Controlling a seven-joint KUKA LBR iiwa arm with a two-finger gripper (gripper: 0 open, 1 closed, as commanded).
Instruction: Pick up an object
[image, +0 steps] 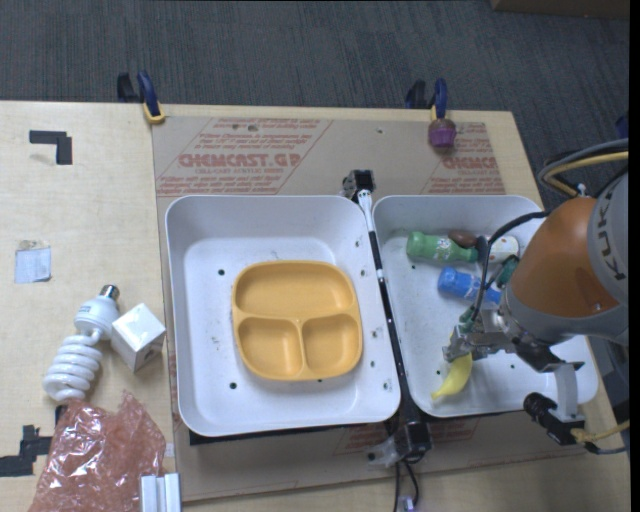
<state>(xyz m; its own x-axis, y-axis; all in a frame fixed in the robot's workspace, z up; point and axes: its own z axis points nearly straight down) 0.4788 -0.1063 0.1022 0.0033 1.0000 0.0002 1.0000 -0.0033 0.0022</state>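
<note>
Camera view gives you a yellow banana (455, 378) low in the right bin (400, 300), the gripper (463, 343) just above it, touching its upper end. Past it from the banana lie a blue bottle (462, 284) and a green bottle (438, 248). Beside that bin, the left bin (200, 300) holds a yellow divided tray (297, 320). Behind both, the board (240, 150) reads "CHEMCAST".

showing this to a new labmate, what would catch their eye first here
Probably the yellow divided plate, lying alone in the middle of the left bin. Next, the grey arm with its orange band leans over the right bin, its gripper low above a yellow banana near the front wall, with a green bottle and a blue one behind.
</note>
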